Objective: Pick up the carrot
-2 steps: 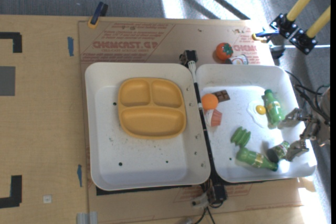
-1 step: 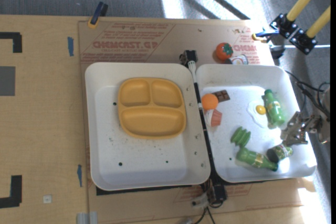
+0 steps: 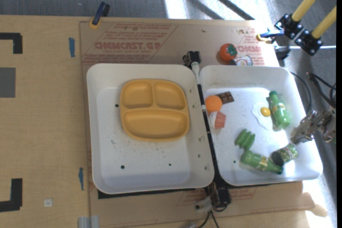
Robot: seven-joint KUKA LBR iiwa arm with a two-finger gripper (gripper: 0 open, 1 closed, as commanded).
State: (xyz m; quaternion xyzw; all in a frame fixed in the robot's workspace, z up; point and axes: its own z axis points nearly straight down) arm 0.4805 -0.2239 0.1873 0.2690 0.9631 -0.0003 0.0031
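In the right bin [image 3: 304, 168], close to its left wall, sits a rounded orange toy [image 3: 213, 103]; seen from above, it looks like the carrot. Right below it, touching it, lies a small orange-red and white piece [image 3: 219, 119]. A brown chocolate bar [image 3: 226, 97] lies beside the orange toy on its right.
Also in the right bin are a fried egg [image 3: 263, 112], a green bottle [image 3: 278, 109], a green pod [image 3: 245, 138], a second green bottle [image 3: 260, 162] and a small dark-capped bottle [image 3: 286, 153]. The left bin [image 3: 101, 168] holds a yellow divided plate [image 3: 155, 108]. A tomato [image 3: 228, 52] lies behind the bins. Cables [image 3: 314, 125] hang at the right bin's edge.
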